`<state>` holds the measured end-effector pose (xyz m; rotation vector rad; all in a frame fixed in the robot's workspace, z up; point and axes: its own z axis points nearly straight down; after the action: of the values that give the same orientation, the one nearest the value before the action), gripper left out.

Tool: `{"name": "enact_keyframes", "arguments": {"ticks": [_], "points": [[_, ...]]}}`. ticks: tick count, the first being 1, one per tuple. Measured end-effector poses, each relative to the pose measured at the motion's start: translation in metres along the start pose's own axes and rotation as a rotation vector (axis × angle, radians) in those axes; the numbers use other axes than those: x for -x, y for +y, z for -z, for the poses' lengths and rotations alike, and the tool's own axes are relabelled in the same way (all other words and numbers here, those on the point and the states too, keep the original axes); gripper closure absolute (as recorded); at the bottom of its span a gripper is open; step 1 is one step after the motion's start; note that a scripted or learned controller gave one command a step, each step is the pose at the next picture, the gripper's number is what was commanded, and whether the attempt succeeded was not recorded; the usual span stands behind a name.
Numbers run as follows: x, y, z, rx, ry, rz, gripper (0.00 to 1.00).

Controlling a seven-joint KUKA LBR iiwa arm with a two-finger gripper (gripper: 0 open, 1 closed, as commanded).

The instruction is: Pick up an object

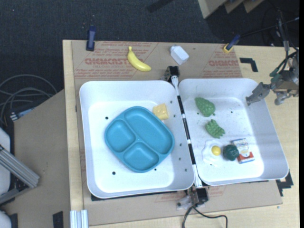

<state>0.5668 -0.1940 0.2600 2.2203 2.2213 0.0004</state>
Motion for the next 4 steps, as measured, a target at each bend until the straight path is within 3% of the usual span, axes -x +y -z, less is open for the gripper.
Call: {"name": "enact_keyframes", "arguments": {"ticks": [1,2,3,4], "points": [[-0.052,0.040,-0.077,-0.003,0.002,0.000,0.00],[-0.098,0.027,-0.176,-0.001,0.001,0.000,0.00],[-0.097,0.006,-0.176,-0.004,0.002,-0.001,0.00],[-0.097,0.006,-0.166,-0.002,0.001,-0.001,1.00]]}}
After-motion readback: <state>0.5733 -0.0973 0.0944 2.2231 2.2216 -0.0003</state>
